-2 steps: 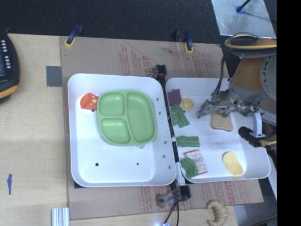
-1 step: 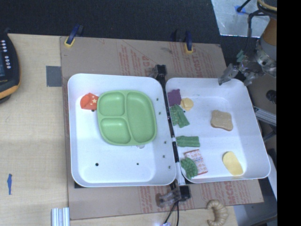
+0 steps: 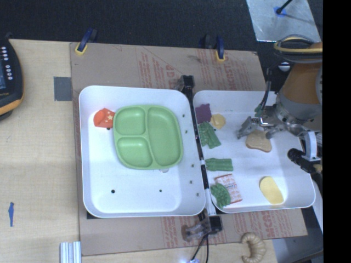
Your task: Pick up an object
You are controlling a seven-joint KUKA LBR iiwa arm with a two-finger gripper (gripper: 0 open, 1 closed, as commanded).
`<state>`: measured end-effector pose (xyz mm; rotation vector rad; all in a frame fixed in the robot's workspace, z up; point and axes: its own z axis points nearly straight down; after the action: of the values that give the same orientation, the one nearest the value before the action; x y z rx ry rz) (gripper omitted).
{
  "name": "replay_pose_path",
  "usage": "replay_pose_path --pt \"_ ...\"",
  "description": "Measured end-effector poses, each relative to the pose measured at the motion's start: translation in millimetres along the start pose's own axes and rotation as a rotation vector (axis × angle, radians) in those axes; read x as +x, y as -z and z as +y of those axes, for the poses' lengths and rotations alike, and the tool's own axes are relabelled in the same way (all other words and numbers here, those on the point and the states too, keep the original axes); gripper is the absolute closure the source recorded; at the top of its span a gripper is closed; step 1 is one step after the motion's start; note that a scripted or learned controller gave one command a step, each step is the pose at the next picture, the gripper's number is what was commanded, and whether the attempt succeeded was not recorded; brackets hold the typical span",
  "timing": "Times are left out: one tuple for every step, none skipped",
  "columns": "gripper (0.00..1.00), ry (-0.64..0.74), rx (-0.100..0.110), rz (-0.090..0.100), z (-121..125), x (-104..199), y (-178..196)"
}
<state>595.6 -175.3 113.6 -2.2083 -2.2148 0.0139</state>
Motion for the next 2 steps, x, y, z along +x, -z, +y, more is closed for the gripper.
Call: replay_pose_path --pt "0.0 0.0 -0.009 -0.004 -20 -38 -23" --pt "0.0 0.006 -0.016 -0.005 12 -6 -21"
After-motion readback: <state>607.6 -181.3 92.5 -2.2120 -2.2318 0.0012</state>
